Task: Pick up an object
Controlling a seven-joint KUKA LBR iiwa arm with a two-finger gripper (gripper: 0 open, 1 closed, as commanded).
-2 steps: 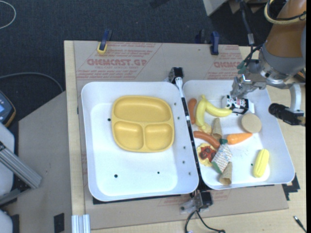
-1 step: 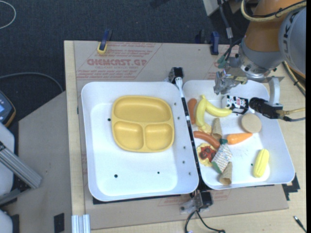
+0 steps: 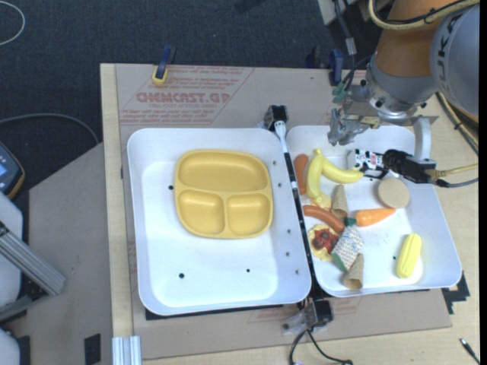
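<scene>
My gripper (image 3: pixel 340 135) hangs over the far left part of the right bin (image 3: pixel 445 238), with nothing visibly in it. Just below it lie a yellow banana (image 3: pixel 332 170) and a small black-and-white cow toy (image 3: pixel 367 160). Further forward in the same bin are a tan round bun (image 3: pixel 393 194), an orange carrot (image 3: pixel 372 217), a hot dog (image 3: pixel 323 217), a yellow corn cob (image 3: pixel 409 255) and two ice cream cones (image 3: pixel 352 271). An orange sausage shape (image 3: pixel 301 171) lies against the bin's left wall.
The left bin (image 3: pixel 152 265) holds a yellow divided plate (image 3: pixel 224 192). A pizza slice (image 3: pixel 323 241) and a grey striped piece (image 3: pixel 348 243) crowd the right bin's left side. The arm's orange band (image 3: pixel 411 29) rises at the upper right.
</scene>
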